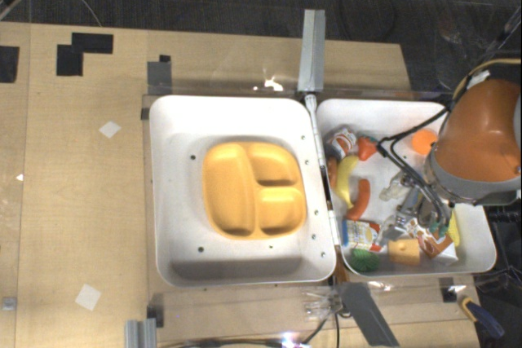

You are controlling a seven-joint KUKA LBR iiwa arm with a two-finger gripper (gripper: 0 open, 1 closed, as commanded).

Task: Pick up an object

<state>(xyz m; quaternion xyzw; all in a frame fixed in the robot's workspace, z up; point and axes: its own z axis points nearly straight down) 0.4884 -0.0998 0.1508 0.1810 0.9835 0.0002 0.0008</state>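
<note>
arm: grey with orange band (483,134), right edge of frame, reaching down into right bin (481,253)
gripper (405,218): low over the clutter, lower middle of right bin; open or closed, can't tell, too much wire and blur
likely target: small tan block (404,252) just below the gripper, near bin's lower edge; no contact visible, not held
handling guess: block looks light, stiff, blunt-sided; pinch across its two short sides; probably not fragile
neighbours: red curved piece (360,198) and yellow banana-like piece (347,177) to upper left of gripper, green item (365,262) and printed packet (359,235) to lower left, all crowded together
risk: items packed tight, fingers may snag a neighbour or wedge on it
left bin (175,200): centre of frame, holds yellow divided tray (253,187), well apart from gripper
task status: nothing lifted yet
</note>
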